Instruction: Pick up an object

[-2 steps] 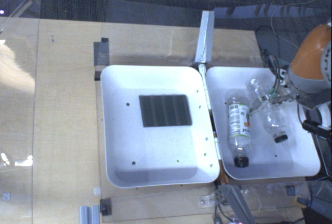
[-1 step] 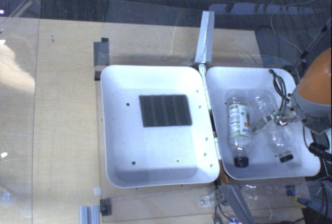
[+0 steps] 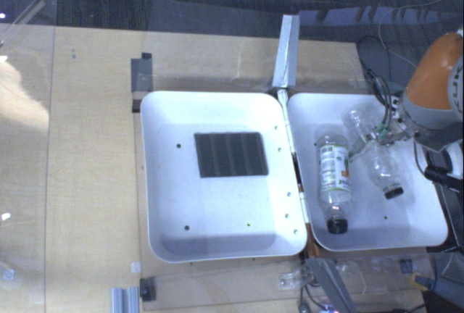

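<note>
Gripper (image 3: 383,132), fingers too small and blurred to judge whether spread or closed, hangs over the right bin (image 3: 435,228) amid a clear crumpled bottle (image 3: 360,124). Just beside it on the side away from the arm lies a labelled clear bottle (image 3: 334,175), dark cap pointing to the bin's near rim; another small clear bottle (image 3: 384,175) lies just below. A sound pick likely means straddling one body crosswise, since smooth round plastic may slip.
</note>
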You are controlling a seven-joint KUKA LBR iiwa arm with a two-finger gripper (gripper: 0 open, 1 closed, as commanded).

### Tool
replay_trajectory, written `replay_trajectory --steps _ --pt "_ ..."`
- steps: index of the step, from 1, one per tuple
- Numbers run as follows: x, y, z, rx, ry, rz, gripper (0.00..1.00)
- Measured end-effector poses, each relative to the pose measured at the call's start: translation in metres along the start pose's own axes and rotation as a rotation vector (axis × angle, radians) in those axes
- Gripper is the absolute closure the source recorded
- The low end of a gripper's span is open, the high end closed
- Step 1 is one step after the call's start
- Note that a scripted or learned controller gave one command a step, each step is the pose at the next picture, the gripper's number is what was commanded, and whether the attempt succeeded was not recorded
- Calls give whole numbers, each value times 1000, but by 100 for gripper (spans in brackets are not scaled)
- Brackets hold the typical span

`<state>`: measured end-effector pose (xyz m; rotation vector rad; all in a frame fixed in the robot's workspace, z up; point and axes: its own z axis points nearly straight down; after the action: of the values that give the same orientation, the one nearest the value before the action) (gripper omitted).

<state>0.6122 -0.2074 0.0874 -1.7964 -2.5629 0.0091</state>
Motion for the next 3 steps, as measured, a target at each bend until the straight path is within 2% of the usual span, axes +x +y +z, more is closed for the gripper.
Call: replay_trajectory --steps 1,2,3 --pt "-7 25 -44 -17 -11 -83 0" --pt "3 1 -1 -20 -13 -122 0" --pt "15 -34 -15 -17 -10 -132 0"
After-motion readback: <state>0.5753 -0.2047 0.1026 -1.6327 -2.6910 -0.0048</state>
